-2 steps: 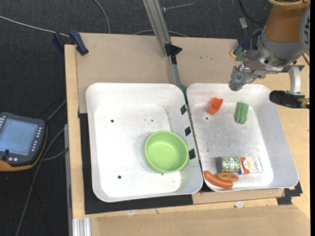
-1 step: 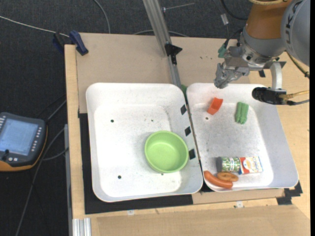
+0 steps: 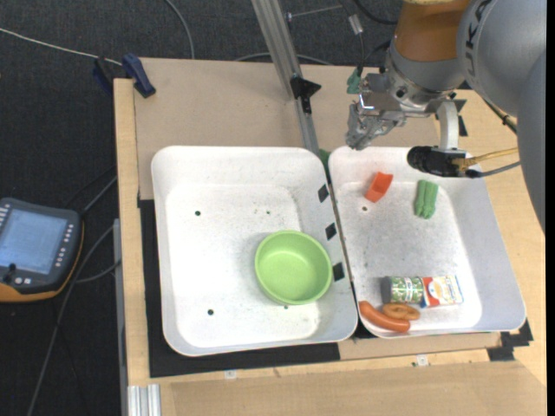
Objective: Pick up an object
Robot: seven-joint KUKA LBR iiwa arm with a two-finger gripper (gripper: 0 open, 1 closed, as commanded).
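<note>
Grey metal fills my upper right: the big KUKA arm (image 3: 512,24) with its orange band, reaching in over the far edge of the right-hand shallow white plastic bin (image 3: 486,232). Next in size is the left-hand shallow white bin (image 3: 173,189), speckled and matte, bearing a round lime-green plastic bowl (image 3: 293,268) near its right wall. From where I sit, the pick looks barely begun: nothing is lifted, and every object lies flat on a bin floor. The two-finger gripper (image 3: 362,139) hangs at the far left corner of the right bin, its metal fingers pointing down; they appear close together with nothing between them, though I cannot tell the exact gap at this slant. The nearest candidate, I judge, is the small orange wedge-shaped block (image 3: 378,185), just below the gripper and apart from it. Beside it lies a short green cylinder-like piece (image 3: 425,198), smooth and upright in the picture. At the near edge rest a printed rectangular carton with green and red graphics (image 3: 423,291) and a glossy orange-red sausage-shaped toy (image 3: 385,316), touching each other. Descent, closing and lift all remain.
</note>
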